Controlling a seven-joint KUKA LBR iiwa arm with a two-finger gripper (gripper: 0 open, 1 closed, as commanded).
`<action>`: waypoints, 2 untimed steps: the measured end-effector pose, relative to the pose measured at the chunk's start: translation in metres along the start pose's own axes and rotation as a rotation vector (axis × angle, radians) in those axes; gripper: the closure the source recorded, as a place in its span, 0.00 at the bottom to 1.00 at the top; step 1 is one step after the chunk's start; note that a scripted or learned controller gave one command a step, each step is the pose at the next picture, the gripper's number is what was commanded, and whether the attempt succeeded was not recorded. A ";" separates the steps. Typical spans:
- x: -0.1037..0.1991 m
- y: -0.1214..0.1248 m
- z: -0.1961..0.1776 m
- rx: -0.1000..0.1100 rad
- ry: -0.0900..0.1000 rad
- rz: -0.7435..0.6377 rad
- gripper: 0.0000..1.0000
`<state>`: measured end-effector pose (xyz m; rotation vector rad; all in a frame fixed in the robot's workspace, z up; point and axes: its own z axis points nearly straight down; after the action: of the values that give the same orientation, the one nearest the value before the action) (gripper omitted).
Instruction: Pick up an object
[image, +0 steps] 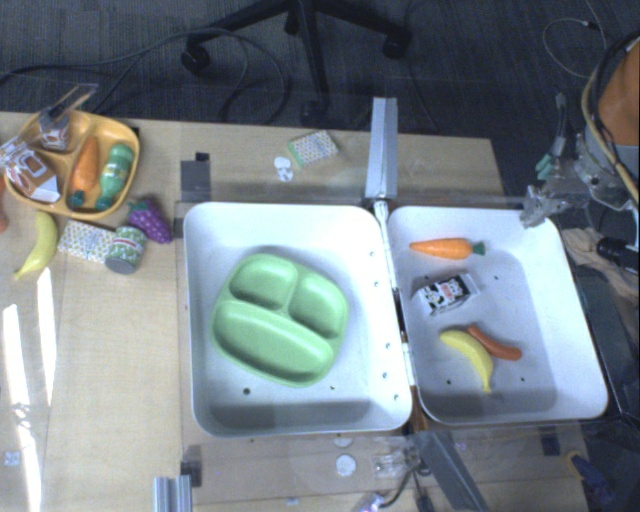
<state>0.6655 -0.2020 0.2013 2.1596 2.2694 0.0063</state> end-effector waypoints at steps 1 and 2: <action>0.000 0.000 0.000 0.000 0.000 0.000 0.00; 0.001 0.002 -0.012 -0.006 -0.002 -0.005 1.00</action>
<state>0.6675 -0.2005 0.2128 2.1504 2.2711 0.0108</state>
